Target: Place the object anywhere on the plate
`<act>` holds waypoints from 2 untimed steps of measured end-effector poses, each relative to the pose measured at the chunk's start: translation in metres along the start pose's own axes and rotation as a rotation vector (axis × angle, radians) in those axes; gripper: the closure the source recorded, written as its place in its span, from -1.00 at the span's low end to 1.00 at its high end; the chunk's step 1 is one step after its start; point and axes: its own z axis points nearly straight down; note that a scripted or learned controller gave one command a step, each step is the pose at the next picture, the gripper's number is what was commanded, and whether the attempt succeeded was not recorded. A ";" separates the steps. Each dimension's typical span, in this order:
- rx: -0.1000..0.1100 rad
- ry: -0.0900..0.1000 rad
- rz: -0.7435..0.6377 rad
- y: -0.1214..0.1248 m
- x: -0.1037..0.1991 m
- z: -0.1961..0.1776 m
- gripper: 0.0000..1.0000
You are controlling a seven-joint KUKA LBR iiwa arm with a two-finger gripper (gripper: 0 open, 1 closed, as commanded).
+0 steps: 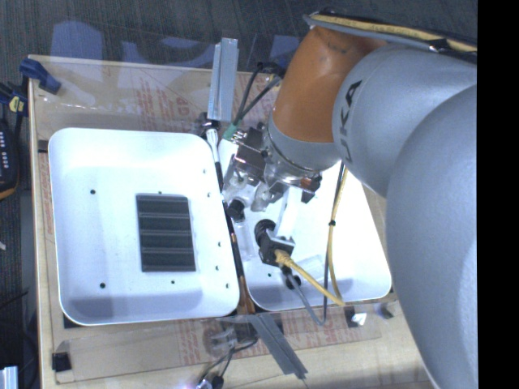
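White bin holds (ribbed) dark plate.

A pale wooden bench carries two shallow white bins side by side: the left bin and, touching its right rim, the right bin. A clear sheet with red print covers the bench's far left part.

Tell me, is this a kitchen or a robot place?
Probably a robot lab or workshop. A big grey and orange robot arm reaches over a wooden bench holding two white bins, with cables and a metal rail nearby.
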 end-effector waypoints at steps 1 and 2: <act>0.005 -0.007 -0.002 -0.078 0.077 0.157 1.00; 0.001 0.000 -0.185 -0.008 0.089 0.210 1.00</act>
